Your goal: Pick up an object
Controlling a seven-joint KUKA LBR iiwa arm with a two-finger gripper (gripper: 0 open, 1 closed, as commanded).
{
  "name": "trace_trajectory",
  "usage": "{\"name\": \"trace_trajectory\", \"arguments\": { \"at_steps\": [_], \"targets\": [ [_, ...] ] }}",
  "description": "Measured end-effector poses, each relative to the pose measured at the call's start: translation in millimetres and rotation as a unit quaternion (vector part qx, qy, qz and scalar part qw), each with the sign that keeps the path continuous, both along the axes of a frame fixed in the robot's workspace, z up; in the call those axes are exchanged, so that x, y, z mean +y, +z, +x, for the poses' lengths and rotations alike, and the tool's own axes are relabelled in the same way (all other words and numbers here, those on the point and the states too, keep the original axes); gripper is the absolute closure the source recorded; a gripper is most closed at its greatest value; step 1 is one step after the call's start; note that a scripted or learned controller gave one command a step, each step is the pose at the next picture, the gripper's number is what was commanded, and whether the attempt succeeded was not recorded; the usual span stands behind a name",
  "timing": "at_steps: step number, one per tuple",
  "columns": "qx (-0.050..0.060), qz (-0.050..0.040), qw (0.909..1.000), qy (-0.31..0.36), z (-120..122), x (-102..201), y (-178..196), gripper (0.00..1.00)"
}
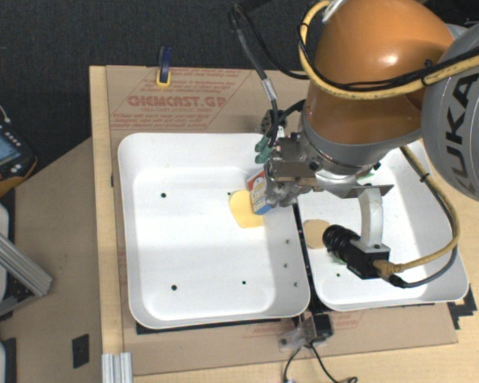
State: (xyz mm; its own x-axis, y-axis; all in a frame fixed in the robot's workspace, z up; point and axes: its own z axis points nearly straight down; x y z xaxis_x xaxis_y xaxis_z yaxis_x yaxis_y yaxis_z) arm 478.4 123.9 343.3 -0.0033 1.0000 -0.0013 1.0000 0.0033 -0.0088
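Yellow, flat and roundish, a disc (245, 210) lies on the floor of the left bin (184, 238), close to that bin's right wall. Just above it and touching or overlapping its upper right edge is a small packet (258, 194) with red and blue print, standing more or less upright. The hand (281, 183) hangs directly beside the packet, on its right, at the seam between the left bin and the right bin (419, 282). The packet sits right at the hand's tip, but the orange wrist blocks the view, so I cannot tell whether the hand is spread, pressed together, or pinching the packet.

The relation that matters: both items lie just to the hand's left and slightly below it, almost no gap. The packet's long axis looks roughly vertical in the view; the disc has no clear long axis. Judging from this, the packet seems the likelier target, and the nearby bin wall could crowd a grasp.
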Motion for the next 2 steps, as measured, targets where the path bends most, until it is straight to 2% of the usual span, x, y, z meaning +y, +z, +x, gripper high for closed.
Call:
{"name": "trace_trajectory", "arguments": {
  "at_steps": [1,2],
  "targets": [
    [-0.009,0.0005,0.9999,-0.005,2,-66,65,1.00],
    [0.000,0.0008,1.0000,0.003,-1,23,0,1.00]
  ]
}}
